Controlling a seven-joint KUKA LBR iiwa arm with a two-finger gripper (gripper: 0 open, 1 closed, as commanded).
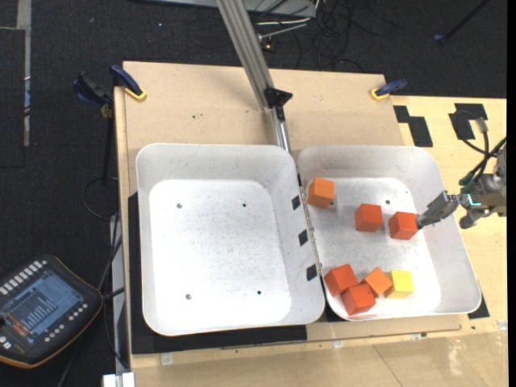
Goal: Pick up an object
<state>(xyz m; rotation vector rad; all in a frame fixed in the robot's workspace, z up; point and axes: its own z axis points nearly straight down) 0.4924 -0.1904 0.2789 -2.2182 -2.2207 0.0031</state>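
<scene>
The right bin (451,256) holds several cubes. An orange cube (322,192) lies near its far left. Two red cubes (368,217) (402,225) sit side by side in the middle. Near the front lie two more red cubes (340,279) (359,298), an orange cube (378,281) and a yellow cube (401,282). My gripper (426,216) reaches in low from the right edge, its tip right against the right side of the red cube in the middle. Whether the cube is gripped is not visible.
The left bin (153,216) stands beside the right one, with black clips along the shared rim. A slanted metal pole (246,43) rises from behind the bins. A teach pendant (40,305) lies off the bench at the lower left.
</scene>
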